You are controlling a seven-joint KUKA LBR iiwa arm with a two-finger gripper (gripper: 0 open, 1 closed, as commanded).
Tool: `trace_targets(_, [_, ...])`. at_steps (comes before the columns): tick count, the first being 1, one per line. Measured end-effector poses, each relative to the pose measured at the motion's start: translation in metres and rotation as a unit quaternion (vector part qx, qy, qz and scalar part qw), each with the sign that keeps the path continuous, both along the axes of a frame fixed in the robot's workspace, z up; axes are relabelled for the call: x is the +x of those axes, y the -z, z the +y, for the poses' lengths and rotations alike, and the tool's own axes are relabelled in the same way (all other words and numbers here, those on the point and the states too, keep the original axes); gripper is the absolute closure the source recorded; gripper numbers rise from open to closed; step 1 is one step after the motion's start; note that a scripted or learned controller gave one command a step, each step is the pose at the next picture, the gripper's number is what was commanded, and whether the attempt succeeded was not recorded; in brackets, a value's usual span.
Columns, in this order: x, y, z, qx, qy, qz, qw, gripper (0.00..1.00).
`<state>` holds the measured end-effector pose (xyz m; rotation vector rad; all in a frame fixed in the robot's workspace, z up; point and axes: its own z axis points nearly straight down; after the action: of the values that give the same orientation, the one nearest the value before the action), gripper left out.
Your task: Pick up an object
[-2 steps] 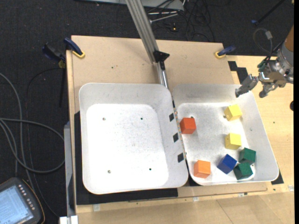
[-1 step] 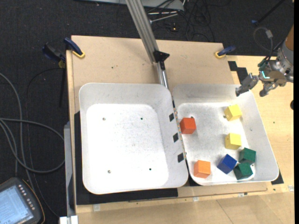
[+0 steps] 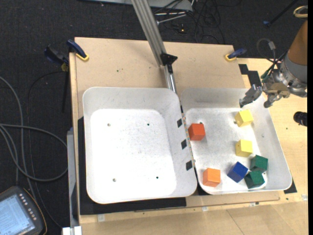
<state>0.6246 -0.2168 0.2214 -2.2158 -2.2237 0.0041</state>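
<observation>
Gripper (image 3: pixel 259 98) with fingers spread and nothing between them, above the right bin's (image 3: pixel 215 105) far right corner, yellow block (image 3: pixel 244 117) just below it near that bin's right edge, left bin (image 3: pixel 93 106) alongside.

You are not getting any readable text, label, brand, number or sign here: the lit screen (image 3: pixel 14 214) at the near left corner is showing content far too small and blurred to make out.
</observation>
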Motion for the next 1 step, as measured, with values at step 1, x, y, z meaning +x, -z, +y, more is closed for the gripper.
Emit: trace_targets(1, [0.0027, 0.0622, -0.0046, 0.0004, 0.002, 0.001, 1.0000, 0.00])
